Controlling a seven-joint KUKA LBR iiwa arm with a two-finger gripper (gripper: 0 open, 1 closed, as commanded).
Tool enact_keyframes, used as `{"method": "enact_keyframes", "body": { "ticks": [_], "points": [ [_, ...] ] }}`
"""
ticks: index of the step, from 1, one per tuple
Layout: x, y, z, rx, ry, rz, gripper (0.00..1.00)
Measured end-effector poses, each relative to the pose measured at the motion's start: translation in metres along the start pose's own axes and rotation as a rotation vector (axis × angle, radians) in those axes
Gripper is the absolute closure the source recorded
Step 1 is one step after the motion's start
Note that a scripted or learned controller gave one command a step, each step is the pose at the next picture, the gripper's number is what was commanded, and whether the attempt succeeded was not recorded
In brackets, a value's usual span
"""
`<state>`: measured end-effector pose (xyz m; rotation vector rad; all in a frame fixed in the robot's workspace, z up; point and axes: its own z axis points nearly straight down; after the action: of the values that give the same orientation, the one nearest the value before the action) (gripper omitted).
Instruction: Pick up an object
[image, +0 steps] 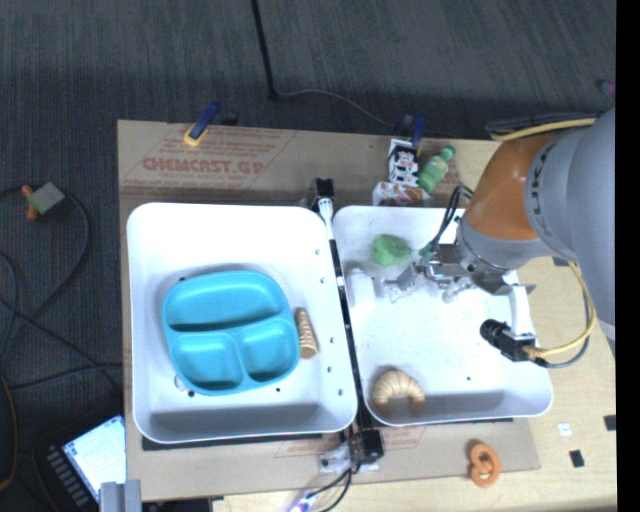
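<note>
In the right bin (500, 405) a green lumpy object (391, 249) lies near the far left corner. A tan croissant-shaped object (397, 390) rests near the front wall. My gripper (407, 283) reaches in from the right, low over the bin floor, just right of and in front of the green object. Its grey fingers (398, 287) point left; nothing shows between them. In the left bin (150, 330) a blue divided plate (228, 330) lies flat, with a small tan ridged object (305, 333) against its right edge.
Behind the right bin stand a small printed box (401, 170) and a green toy (434, 170). An orange ring-shaped item (484, 462) lies on the bench in front. A black cable plug (503, 338) hangs off the arm over the right bin's right side.
</note>
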<state>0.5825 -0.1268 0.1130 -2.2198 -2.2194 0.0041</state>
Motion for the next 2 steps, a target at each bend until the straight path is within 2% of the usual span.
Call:
{"method": "enact_keyframes", "body": {
  "ticks": [1, 2],
  "points": [
    [0.031, 0.023, 0.025, -0.007, -0.004, 0.000, 0.00],
    [0.030, 0.024, 0.014, -0.011, -0.006, 0.000, 1.00]
  ]
}}
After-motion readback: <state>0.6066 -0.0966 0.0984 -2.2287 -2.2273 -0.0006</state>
